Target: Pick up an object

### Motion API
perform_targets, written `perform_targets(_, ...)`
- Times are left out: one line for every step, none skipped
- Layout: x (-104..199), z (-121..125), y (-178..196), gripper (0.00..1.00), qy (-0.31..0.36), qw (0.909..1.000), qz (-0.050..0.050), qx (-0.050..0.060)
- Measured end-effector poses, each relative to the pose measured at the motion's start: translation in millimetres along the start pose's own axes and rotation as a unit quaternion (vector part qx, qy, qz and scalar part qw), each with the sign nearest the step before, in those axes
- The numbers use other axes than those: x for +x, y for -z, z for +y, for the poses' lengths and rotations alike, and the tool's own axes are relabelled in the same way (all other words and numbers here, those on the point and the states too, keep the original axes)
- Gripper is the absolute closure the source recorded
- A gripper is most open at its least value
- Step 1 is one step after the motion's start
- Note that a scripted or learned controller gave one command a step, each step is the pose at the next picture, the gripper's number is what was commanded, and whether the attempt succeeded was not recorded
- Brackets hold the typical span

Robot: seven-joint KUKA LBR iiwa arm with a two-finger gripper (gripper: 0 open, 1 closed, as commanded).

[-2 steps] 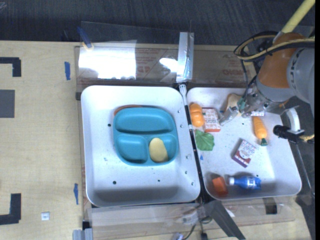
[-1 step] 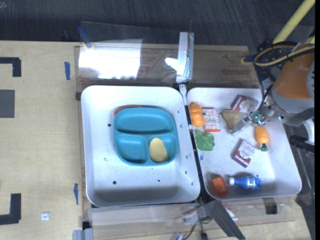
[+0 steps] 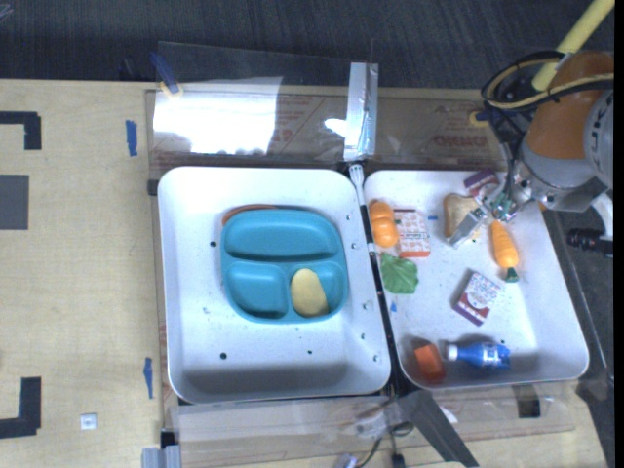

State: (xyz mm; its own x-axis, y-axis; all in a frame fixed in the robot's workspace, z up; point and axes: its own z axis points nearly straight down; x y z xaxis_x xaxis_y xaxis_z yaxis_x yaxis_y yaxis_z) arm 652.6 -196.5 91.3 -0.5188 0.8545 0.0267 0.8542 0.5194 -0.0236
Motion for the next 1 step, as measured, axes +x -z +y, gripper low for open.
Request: perform_targets(31.6,-54.5,43.6,0.00,-0.101,0.9948,-0.011,-0.013)
